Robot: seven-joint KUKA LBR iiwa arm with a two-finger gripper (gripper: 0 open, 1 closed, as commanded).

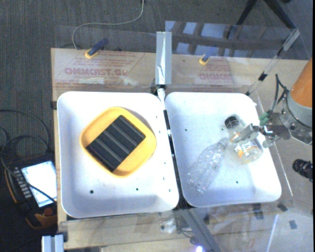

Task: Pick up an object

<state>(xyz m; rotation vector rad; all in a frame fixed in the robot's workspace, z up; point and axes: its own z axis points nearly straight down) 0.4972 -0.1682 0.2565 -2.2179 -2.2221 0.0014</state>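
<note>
A: Where is the thing to pick?
B: A clear bottle lies on its side in the right bin, lower middle of the frame, neck pointing up-right. Just beside it, right of centre, sits a small jar with a black cap.
A: And the jaws?
B: The gripper is at the right bin's right rim, near the jar. Open or closed, I cannot tell.
A: The other side?
B: In the left bin, a yellow dish with a black ribbed block on it.
</note>
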